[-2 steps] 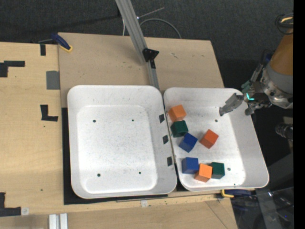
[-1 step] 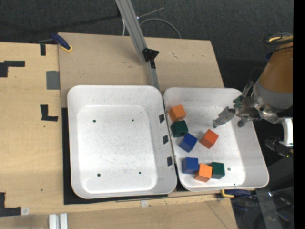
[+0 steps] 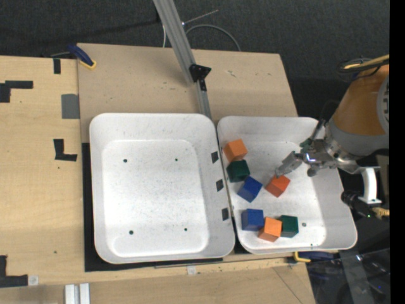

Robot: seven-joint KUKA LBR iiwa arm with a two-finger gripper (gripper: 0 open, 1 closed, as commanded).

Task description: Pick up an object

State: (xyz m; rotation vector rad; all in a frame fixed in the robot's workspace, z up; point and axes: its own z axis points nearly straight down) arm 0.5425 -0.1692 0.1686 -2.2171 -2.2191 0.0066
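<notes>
The right bin (image 3: 271, 123) holds several small cubes. An orange one (image 3: 236, 149) lies at the upper left, with a dark green one (image 3: 238, 170) and a blue one (image 3: 250, 188) below it. A red-orange cube (image 3: 277, 185) lies tilted near the bin's middle. Along the front edge sit a blue cube (image 3: 252, 218), an orange cube (image 3: 271, 228) and a green cube (image 3: 289, 225), close together. My gripper (image 3: 286, 168) reaches in from the right, low over the bin, its tip just above and right of the red-orange cube. Nothing is visibly held.
The left bin (image 3: 152, 189) stands beside the right one, their rims touching. A slanted metal pole (image 3: 180, 37) ends in a black clamp (image 3: 200, 73) behind the bins. A blue and yellow clamp (image 3: 82, 56) lies at the bench's far left corner.
</notes>
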